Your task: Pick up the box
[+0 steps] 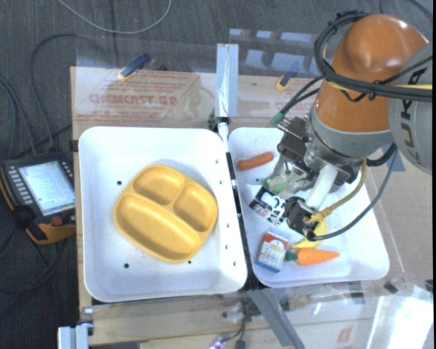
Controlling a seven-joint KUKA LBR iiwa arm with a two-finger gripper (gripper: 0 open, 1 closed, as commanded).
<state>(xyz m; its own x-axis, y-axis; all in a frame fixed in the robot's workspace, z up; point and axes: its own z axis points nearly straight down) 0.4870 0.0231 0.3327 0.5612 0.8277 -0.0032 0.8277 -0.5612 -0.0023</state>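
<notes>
Two bins before you: right bin [370,264] holds box [272,252] beside carrot [316,256]; gripper [276,203] hovers above, jaws' state unclear.

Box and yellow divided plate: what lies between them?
In the camera view, the box and yellow divided plate are separated by bare bin floor and the two bins' adjoining rims; no object lies there.
</notes>
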